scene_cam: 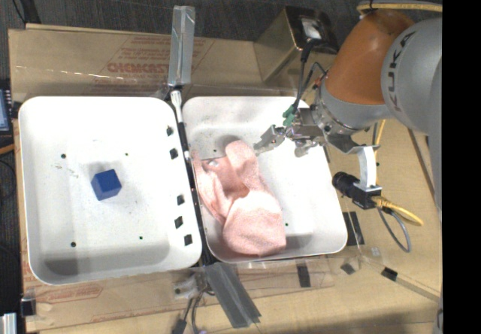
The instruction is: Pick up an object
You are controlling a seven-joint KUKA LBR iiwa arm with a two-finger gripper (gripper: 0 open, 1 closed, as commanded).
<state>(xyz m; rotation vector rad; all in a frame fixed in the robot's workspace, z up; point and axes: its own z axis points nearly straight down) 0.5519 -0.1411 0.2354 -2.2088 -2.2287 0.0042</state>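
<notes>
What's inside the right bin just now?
A crumpled pink cloth lies in the right bin, against its left wall. The pincer hovers above the cloth's upper edge. Anything under the cloth is covered.

Brown cardboard sheet (98, 54) with red print, upper left under the bins. Small tan box (289, 39) top centre. Yellow cable (398, 212) at right on wooden bench (398, 302).
</notes>
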